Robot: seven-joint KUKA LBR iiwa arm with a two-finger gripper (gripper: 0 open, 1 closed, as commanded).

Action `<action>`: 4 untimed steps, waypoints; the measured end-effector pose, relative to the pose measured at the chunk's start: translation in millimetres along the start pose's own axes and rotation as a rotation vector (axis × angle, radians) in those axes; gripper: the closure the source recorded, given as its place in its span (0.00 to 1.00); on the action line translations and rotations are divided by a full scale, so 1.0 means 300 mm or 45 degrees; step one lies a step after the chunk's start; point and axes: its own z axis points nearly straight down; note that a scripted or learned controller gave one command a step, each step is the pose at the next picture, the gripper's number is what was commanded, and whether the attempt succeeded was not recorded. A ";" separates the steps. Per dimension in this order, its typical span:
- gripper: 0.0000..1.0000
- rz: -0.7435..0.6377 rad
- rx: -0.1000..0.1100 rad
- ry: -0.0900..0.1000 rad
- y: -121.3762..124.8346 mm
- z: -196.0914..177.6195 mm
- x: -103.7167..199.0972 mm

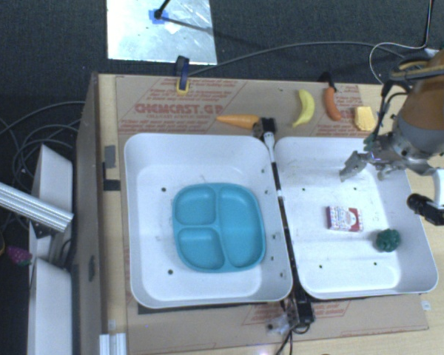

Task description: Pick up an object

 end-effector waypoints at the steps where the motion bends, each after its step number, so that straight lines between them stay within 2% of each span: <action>1: 0.00 -0.001 0.003 0.003 -0.162 0.012 0.136; 2: 0.00 0.002 0.003 0.003 -0.169 0.029 0.139; 3: 0.00 0.002 0.004 0.003 -0.223 0.026 0.179; 4: 0.00 0.003 0.005 0.003 -0.235 0.114 0.143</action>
